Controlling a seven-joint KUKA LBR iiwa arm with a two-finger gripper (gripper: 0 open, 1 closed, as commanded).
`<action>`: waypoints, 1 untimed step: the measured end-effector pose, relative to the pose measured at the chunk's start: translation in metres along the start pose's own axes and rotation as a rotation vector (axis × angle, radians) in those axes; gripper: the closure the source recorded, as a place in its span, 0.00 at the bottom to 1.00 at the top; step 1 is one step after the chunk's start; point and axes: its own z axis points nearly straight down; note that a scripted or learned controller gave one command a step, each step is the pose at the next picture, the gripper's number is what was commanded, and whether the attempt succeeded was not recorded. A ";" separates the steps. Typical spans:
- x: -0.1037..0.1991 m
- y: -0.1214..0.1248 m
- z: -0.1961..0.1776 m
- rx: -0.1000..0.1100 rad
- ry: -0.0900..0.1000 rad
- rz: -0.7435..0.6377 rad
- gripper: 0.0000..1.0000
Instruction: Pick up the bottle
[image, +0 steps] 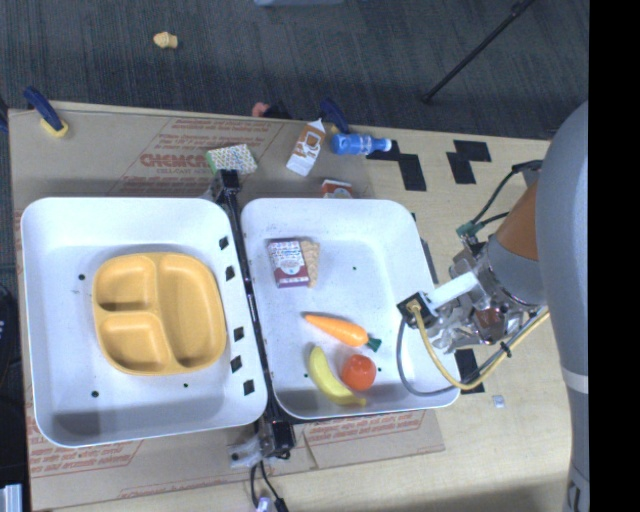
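The blue plastic bottle (360, 144) lies on its side on the desk (500, 450), outside both bins, just beyond the far rim of the right-hand shallow white bin (385, 240). Its cap end points towards the arm's side. Just beside it on the other side lies a small white-and-orange carton (306, 148), tilted, and a blue clamp (333, 113) sits close behind the two.

The pincer (478, 322) hangs over the desk at the right bin's outer edge, near that bin's near corner and well apart from the bottle. It is seen from above among cables, and I cannot tell whether it is spread or pressed together; nothing shows in its grip.

Inside the right bin a small red-and-white packet (292, 262) lies towards the far left. Nearer the front lies an orange toy carrot (338, 329), and below it a yellow toy banana (330, 378) touches a round red-orange toy fruit (359, 372).

The left-hand shallow white bin (60, 390) holds a yellow divided plate (158, 310) with three compartments, set about in its middle.

A green-patterned square pad (232, 158) lies on the printed cardboard sheet (150, 160) beyond the gap between the bins.
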 end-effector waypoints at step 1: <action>0.000 0.000 0.001 0.001 -0.001 0.000 1.00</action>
